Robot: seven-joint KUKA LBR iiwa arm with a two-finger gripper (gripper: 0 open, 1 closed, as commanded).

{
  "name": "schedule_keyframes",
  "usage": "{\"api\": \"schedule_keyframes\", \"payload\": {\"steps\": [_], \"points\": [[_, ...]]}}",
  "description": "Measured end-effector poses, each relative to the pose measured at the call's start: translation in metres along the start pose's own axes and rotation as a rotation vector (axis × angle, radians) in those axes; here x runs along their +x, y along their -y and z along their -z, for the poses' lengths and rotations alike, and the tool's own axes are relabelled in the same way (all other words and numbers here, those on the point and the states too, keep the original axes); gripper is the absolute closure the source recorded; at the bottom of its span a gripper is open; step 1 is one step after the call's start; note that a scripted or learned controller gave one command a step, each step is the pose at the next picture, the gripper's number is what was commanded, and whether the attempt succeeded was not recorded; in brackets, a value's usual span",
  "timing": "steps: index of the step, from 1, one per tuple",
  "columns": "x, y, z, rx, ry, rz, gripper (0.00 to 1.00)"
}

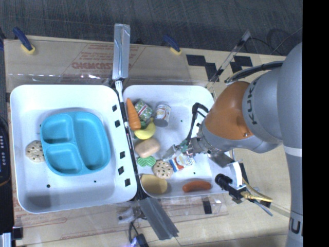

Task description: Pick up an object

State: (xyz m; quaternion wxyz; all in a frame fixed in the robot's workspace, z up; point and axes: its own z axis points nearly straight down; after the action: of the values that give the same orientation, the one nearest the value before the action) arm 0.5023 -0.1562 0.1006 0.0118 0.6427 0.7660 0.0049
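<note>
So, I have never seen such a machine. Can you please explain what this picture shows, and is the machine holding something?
This is one camera fixed above a bench, looking down at a slant. The big grey and orange shape is a robot arm reaching in from the right. Its gripper is low in the right bin, among toy foods: a carrot, a banana, a small can, a chocolate-chip cookie and a sausage. The left bin holds a blue divided plate, with another cookie beside it. I cannot tell whether anything is held.
</note>
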Motion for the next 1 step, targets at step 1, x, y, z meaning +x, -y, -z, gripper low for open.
{"api": "schedule_keyframes", "payload": {"steps": [1], "points": [[0.001,-0.0018,0.0107,0.0,-0.005,0.004,1.0]]}}
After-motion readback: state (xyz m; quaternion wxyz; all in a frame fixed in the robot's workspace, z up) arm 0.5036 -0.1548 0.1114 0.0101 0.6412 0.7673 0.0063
